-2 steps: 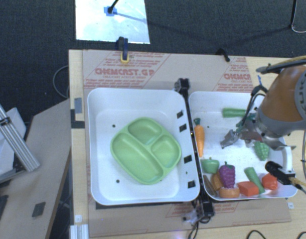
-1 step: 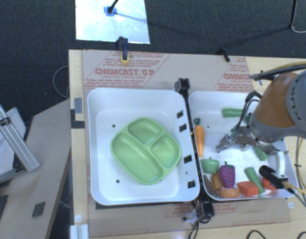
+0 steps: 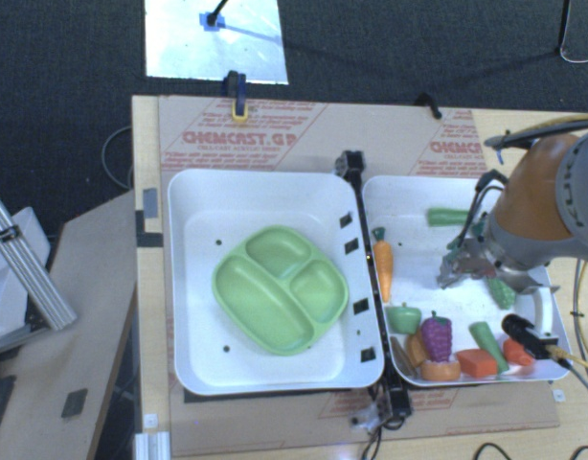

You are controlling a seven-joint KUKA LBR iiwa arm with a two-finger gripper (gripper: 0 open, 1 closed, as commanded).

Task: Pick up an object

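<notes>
Over the right-hand shallow white bin [image 3: 409, 197], the grey arm with its orange band [image 3: 538, 199] is reaching down, its two-finger gripper [image 3: 459, 274] hanging low above the bin floor. Whether anything is sitting between its prongs cannot be told. Toy foods are lying around it: an orange plastic carrot [image 3: 382, 262] by the left wall, a purple grape bunch [image 3: 436, 336] near the front. Beside it, the left white bin [image 3: 198, 199] is holding a green divided plastic plate [image 3: 280, 288].

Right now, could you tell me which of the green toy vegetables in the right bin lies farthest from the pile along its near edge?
The long green one near the far wall, lying alone beyond the gripper; the others sit nearer the pile.
</notes>
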